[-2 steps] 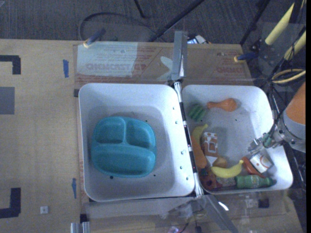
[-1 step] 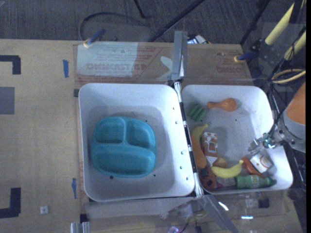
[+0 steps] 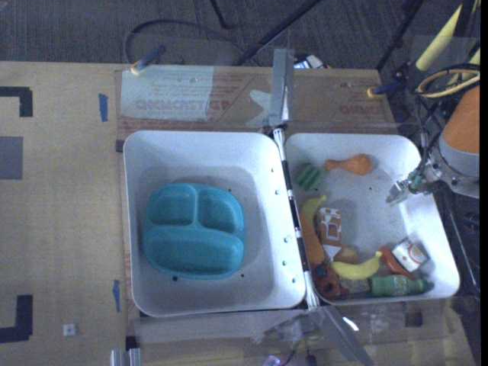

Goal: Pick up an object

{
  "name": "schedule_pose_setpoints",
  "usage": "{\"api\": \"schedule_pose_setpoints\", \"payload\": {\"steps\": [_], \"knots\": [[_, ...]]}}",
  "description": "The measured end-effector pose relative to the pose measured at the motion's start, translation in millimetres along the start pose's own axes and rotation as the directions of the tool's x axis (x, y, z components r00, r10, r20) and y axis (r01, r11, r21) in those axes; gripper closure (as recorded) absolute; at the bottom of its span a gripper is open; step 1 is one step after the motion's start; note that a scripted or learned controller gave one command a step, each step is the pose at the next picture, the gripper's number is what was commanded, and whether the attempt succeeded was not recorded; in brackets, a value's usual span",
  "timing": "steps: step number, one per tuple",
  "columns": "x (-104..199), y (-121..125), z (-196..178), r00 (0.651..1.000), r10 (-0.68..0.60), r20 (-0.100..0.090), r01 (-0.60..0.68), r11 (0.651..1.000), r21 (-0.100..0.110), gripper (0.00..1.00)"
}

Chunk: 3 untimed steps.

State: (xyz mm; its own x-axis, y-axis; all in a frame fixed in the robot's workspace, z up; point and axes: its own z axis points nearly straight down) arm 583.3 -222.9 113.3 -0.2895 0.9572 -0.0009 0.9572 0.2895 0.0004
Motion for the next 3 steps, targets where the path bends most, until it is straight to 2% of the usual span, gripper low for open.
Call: {"api": "schedule_pose_setpoints", "payload": {"steps": [1,2,3], "knots": [[67,-58,26,0.990,-0.141,0.004,0.141,0.990,-0.006,0.00],[67,7,7,0.991,-0.132,-0.001,0.132,0.991,0.000,0.00],[67,8,-1,0.991,-0.133,0.001,0.133,0.991,-0.001,1.00]]}}
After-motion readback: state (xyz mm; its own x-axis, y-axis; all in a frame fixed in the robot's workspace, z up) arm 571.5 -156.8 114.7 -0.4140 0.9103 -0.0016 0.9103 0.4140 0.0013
